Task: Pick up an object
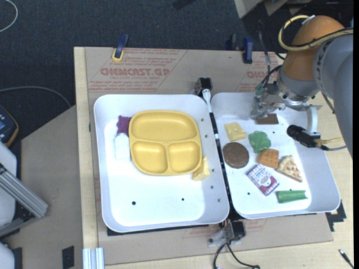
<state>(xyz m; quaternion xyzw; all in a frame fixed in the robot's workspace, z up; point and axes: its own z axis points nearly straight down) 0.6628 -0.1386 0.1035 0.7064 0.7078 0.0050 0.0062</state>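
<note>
Spanning most of the bench (168, 66) are two shallow white bins. The left bin (151, 206) carries a big yellow divided tray (165, 140), with a purple-and-white item (122, 134) tucked against the tray's left edge. The right bin (320, 198) holds the small candidates, all loose and mostly apart: a brown round cookie (236, 154) near the divider, a pale yellow cheese-like block (235, 131) above it, a green leafy piece (259, 140), an orange waffle piece (269, 158), a pizza slice (291, 168), a pink-and-white packet (262, 179) and a green wedge (291, 195) near the front wall.

Reaching in from the right, the grey arm (336, 66) sets its gripper (266, 112) low at the back of the right bin, directly over a small brown flat piece (270, 118). That piece looks like the chosen object. From this angle I cannot tell how the gripper is set or whether anything is caught; the brown piece appears to lie on the bin floor.

To do this well, I would centre on the brown piece and go fully down to the floor before closing, since a thin flat thing slips out of a shallow grip. It sits near the bin's back wall, so a straight lift is safest.
</note>
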